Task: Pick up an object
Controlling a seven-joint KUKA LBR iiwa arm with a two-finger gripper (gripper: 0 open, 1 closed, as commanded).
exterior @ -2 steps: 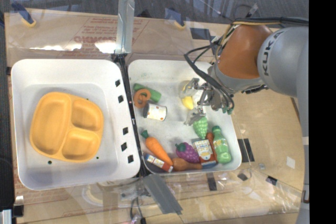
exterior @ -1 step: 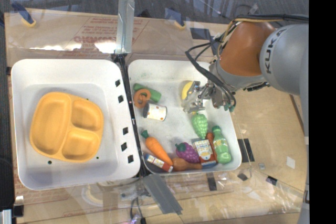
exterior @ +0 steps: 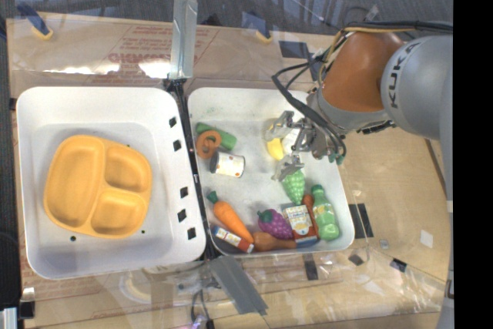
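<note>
My gripper [exterior: 286, 143] hangs over the right bin [exterior: 254, 104], near its back right part, and stands open. One finger [exterior: 280, 122] points toward the bin's back and the other reaches down toward a green knobbly toy [exterior: 293, 186]. A small yellow toy [exterior: 274, 149] lies between them at the left, on the bin floor, not clamped. Elsewhere in this bin lie a white can [exterior: 229, 164], an orange ring [exterior: 208, 142], a carrot [exterior: 231, 219], purple grapes [exterior: 274, 223], a juice carton [exterior: 297, 220] and a green bottle [exterior: 326, 220].
The left bin [exterior: 46, 108] holds a yellow divided plate [exterior: 96, 185]. A metal bar [exterior: 181, 38] stands at the back between the bins. The grey and orange arm [exterior: 377, 81] fills the space right of the right bin.
</note>
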